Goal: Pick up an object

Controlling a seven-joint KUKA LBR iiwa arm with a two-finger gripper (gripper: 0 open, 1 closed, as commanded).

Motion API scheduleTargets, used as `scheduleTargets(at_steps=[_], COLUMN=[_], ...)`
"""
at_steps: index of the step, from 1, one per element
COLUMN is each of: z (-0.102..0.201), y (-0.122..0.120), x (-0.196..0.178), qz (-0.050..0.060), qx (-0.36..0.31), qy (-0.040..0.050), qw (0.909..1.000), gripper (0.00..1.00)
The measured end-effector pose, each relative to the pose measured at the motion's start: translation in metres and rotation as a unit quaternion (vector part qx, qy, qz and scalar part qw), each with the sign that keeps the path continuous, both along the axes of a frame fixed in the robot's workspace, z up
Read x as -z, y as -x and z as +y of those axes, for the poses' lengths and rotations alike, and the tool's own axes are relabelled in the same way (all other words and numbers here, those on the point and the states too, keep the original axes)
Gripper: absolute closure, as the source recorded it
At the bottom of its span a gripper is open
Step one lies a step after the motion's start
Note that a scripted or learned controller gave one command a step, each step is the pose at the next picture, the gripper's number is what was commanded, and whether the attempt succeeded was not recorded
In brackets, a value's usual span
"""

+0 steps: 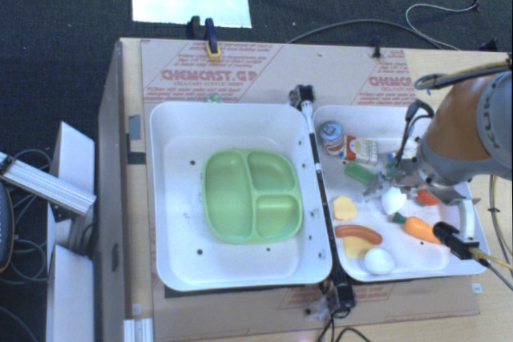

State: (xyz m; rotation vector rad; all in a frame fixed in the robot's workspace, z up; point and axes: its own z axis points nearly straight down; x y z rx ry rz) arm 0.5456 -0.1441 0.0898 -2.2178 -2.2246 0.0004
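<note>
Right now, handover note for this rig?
End effector: down in the right bin, among the toys near a green piece and a white egg; grip state not readable, nothing visibly held.
Right bin items: can, yellow piece, sausage, second egg, carrot.
Left bin: green divided plate.
Done: arm lowered into the pile.
Left: confirm a grasp, lift one object clear.

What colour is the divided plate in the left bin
Light green; the plate shows in the camera view.
</note>
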Motion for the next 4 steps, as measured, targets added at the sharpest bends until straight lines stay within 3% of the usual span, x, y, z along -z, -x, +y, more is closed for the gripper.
scheduleTargets(at_steps=[1,2,3,4], z=[0.032,0.031,0.031,0.037], y=[-0.076,-0.077,-0.077,-0.123], x=[0.005,-0.006,-0.006,0.006], qz=[-0.002,-0.003,-0.003,0.000], qx=[-0.001,-0.002,-0.002,0.000], qy=[-0.0002,0.0003,0.0004,0.0011], qw=[1.0000,1.0000,1.0000,1.0000], gripper=[0.00,1.00,0.00,0.00])
